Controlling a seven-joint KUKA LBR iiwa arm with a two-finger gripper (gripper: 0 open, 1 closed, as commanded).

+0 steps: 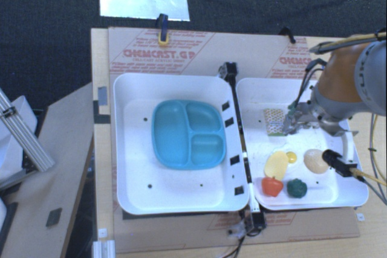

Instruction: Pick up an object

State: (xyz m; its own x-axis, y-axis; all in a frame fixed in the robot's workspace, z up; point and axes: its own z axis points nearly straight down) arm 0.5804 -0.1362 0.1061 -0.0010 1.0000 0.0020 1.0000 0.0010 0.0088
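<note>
Nearest the lens, one red piece point(272, 186) and one green piece point(296, 188) sit along the right bin point(351, 193) front wall; one yellow point(277, 163) and one cream piece point(315, 161) lie behind. Arm point(347, 78) reaches in from right, gripper point(289, 125) lowered onto a patterned sponge point(274, 120); finger state cannot be determined. Left bin point(130, 130) contains one blue divided plate point(187, 133).

Bright, even light; faint shadows; slightly soft.
</note>
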